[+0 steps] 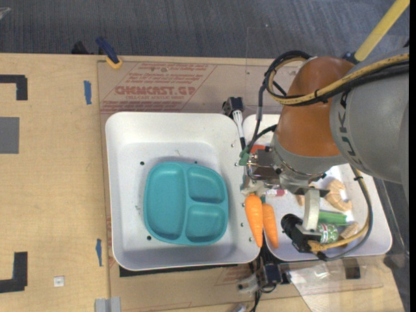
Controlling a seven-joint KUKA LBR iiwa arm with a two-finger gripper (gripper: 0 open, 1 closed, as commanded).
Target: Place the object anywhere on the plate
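Two white bins point(123, 135) on desk; one teal plate point(186, 202) in left bin, three compartments. One carrot point(261, 220) hangs under hand point(263, 186), over gap between bins. You cannot tell grip state. Risk: carrot slips, lands on bin rim, misses plate. Right bin: few small items, uncounted.

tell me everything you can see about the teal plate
The teal plate is a rounded-square dish, plastic by its look, matte and uniform in colour. Raised ridges divide it into three compartments: one large on the left, two smaller on the right. It lies flat, slightly rotated, on the floor of the left white bin, roughly centred and clear of the walls. Nothing lies on it. The carrots sit to its right, at the seam between the bins, not touching it.
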